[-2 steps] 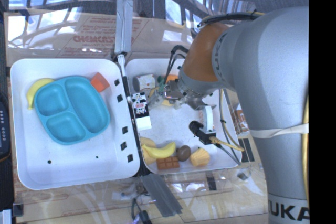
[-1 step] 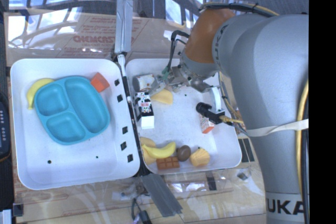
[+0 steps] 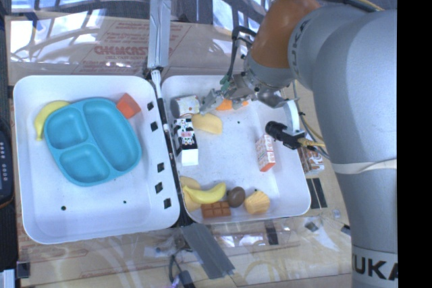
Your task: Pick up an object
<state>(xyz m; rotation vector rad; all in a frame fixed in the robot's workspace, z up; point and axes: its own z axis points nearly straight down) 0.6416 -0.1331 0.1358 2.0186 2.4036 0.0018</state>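
You have nothing lifted yet: the end effector [image 3: 226,96] sits low at the far edge of the right bin [image 3: 291,175], over a small orange piece [image 3: 225,105], and you cannot tell its state. That bin also carries a milk carton [image 3: 186,138], juice box [image 3: 266,152] and banana [image 3: 204,194]. The left bin [image 3: 27,165] carries a blue divided plate [image 3: 93,140], a second banana [image 3: 46,114] and an orange block [image 3: 128,105].

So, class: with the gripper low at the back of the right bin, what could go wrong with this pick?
1. The gripper sits among a small can, a yellow wedge and an orange piece, so it may nudge them.
2. The bin wall is close and may block it.
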